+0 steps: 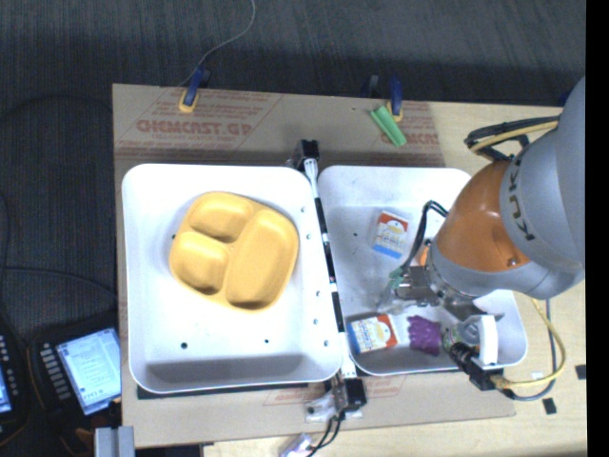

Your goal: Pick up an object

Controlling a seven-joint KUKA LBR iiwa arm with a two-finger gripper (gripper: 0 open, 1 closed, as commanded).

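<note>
Dark carpet, cardboard-topped bench

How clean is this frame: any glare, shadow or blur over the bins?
Camera view: even overhead light, white bins slightly washed out; soft shadow along the left bin's near wall; the yellow tray is sharp, small packets are too soft to read; the arm hides the claw.

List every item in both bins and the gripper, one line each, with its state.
Yellow sectioned tray: upside down, in the left bin, untouched.
Small card: flat in the right bin, apart from the arm.
Small box: lying at the right bin's near edge.
Purple object: beside the box, below the gripper.
Gripper: low over the right bin; holds nothing that can be seen.
</note>
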